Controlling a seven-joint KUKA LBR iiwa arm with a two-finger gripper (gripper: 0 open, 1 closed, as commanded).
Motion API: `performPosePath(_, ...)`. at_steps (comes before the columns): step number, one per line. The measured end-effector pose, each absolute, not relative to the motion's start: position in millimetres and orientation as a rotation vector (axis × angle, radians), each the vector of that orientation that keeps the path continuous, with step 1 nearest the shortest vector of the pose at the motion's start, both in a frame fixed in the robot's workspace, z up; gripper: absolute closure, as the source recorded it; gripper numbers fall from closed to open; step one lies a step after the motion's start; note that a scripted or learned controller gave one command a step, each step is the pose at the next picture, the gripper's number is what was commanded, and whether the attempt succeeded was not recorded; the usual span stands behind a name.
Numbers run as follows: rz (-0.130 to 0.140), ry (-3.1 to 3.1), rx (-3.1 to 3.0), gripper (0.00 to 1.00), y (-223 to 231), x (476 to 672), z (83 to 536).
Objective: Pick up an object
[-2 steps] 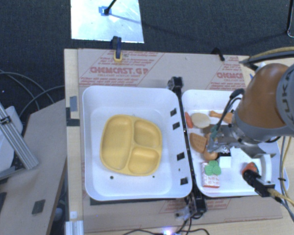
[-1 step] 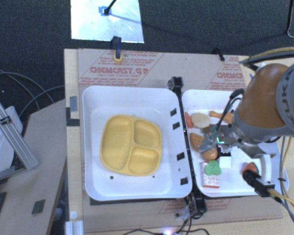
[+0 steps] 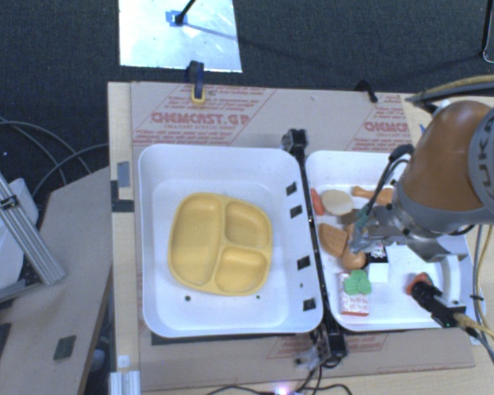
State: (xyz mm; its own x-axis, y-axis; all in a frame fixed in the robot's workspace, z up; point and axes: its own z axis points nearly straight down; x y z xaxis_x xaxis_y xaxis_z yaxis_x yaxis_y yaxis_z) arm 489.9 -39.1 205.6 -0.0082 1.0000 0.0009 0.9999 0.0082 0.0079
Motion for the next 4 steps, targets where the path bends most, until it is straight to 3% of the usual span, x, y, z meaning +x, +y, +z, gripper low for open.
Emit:
performPosePath(1, 0.009, 2.226, 2.210, 0.00, -39, 489.8, 205)
performPosePath(2, 0.000, 2.225, 2.219, 0.00, -33, 486.5, 183)
performPosePath(3, 0.006, 2.225, 2.214, 1.00, -34, 488.3, 195)
performPosePath(4, 0.005, 2.224, 2.215, 0.00, -34, 488.2, 195)
